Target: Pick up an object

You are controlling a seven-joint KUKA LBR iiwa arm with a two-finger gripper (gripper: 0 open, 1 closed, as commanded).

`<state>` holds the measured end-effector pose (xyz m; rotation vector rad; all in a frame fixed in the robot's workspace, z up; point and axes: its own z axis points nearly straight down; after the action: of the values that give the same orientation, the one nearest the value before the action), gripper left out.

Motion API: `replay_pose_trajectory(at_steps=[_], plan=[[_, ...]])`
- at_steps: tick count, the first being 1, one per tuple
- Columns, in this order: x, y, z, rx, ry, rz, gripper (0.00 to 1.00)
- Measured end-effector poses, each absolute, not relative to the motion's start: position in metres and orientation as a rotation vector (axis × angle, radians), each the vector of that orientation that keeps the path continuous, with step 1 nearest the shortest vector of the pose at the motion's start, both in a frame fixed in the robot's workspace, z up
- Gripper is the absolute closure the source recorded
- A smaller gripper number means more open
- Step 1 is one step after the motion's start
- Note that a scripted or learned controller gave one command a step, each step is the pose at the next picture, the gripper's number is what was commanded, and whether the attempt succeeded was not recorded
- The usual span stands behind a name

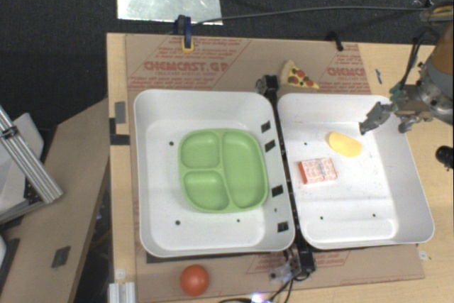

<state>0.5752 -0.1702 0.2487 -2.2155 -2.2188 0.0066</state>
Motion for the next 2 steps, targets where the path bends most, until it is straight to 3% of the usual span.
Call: replay_pose_trajectory(at_steps=[1,2], plan=[[0.577,-0.170,0.254,-2.219,-2.226,-0.001,0.00],[0.576,-0.176,0.210,-2.219,-2.222,0.002,0.00]])
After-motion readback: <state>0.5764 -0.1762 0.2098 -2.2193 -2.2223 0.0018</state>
